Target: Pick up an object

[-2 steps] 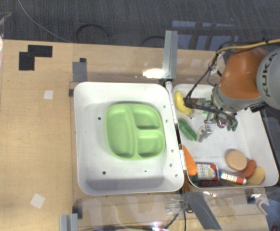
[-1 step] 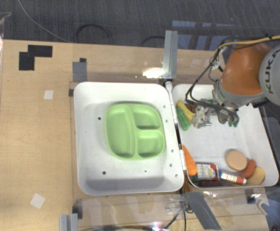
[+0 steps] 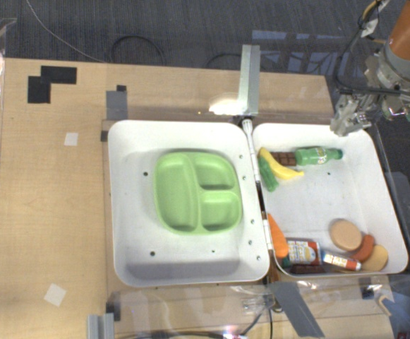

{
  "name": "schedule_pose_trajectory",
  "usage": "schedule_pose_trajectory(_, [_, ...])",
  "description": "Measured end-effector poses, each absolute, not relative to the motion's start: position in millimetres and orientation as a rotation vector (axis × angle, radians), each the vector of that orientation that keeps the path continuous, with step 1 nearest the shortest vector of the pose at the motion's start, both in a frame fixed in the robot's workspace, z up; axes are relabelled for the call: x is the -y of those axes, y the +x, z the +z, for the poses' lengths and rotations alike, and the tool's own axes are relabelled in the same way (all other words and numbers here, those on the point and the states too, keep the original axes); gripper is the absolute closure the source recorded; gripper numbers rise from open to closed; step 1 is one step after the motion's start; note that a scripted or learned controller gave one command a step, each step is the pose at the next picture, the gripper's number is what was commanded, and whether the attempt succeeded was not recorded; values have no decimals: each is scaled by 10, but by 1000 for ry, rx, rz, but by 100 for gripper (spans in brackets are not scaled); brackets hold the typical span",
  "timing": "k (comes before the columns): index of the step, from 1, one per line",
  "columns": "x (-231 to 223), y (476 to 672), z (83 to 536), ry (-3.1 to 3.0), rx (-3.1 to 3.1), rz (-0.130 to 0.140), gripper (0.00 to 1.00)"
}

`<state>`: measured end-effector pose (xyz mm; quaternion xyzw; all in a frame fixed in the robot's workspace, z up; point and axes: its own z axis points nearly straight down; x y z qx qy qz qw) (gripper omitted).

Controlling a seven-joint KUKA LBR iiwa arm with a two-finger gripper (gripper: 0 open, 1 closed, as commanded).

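Observation:
My gripper (image 3: 347, 119) hangs over the far right corner of the right bin (image 3: 388, 189), above its back rim, and nothing shows in it. Just in front of it and to the left a green bottle (image 3: 317, 155) lies on its side. A yellow banana (image 3: 281, 167) and a green vegetable (image 3: 267, 176) lie beside the bottle near the bin's left wall. At the near end sit an orange carrot (image 3: 278, 237), a red-labelled container (image 3: 302, 251), a tan round disc (image 3: 346, 235) and a small tube (image 3: 342, 262).
The left bin (image 3: 130, 189) holds a green divided plate (image 3: 197, 193). A metal post (image 3: 250, 76) stands behind the seam between the bins. Brown and orange round items (image 3: 371, 251) sit in the right bin's near right corner.

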<state>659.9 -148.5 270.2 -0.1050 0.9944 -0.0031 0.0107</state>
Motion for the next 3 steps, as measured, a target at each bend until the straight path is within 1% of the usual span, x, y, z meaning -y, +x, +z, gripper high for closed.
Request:
schedule_pose_trajectory(1, [989, 6714, 3361, -200, -3117, -1, 100])
schedule_pose_trajectory(2, [993, 6729, 3483, -201, -3108, -3, 100])
schedule_pose_trajectory(3, [1724, 5856, 3120, -505, -3092, -6, 100])
